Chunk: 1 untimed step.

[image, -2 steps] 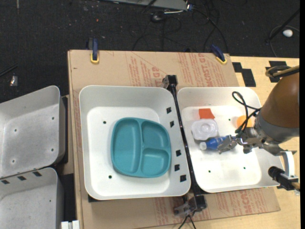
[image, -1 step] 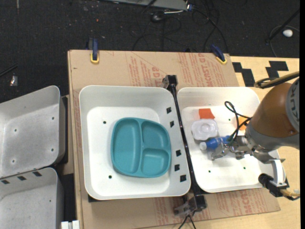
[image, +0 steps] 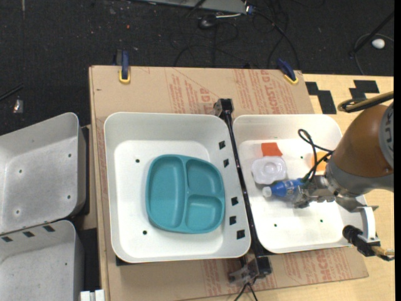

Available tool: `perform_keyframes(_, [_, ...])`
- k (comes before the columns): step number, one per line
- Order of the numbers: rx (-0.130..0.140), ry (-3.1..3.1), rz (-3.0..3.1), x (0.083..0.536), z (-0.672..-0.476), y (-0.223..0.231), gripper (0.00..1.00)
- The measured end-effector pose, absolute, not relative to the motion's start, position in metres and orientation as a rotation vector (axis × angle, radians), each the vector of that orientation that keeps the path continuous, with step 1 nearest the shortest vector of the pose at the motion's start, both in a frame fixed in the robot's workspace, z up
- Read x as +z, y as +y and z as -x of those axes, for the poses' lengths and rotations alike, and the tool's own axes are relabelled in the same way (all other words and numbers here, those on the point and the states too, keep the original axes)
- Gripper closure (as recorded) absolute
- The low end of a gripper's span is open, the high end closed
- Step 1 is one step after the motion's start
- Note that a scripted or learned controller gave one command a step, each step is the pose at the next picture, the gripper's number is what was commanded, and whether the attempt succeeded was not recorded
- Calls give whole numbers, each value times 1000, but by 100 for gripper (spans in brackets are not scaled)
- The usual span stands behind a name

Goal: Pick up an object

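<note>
Blue clear-plastic bottle (image: 283, 189) sits right at the hand (image: 303, 196); can't tell its grip, and the bottle could roll off.

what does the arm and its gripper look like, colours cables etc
The arm comes in from the right as a bulky rounded segment, orange-brown on top and grey lower down. A black cable loops off its left side. The gripper at its end is a small cluster of dark metal parts, too blurred to make out in detail.
</note>
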<state>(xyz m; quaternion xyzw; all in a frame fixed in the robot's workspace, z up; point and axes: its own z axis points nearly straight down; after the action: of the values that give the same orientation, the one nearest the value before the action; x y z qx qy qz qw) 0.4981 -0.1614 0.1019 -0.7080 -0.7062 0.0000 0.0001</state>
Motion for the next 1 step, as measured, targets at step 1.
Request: perform_keyframes(1, [-4, -2228, 2223, 164, -505, -163, 100])
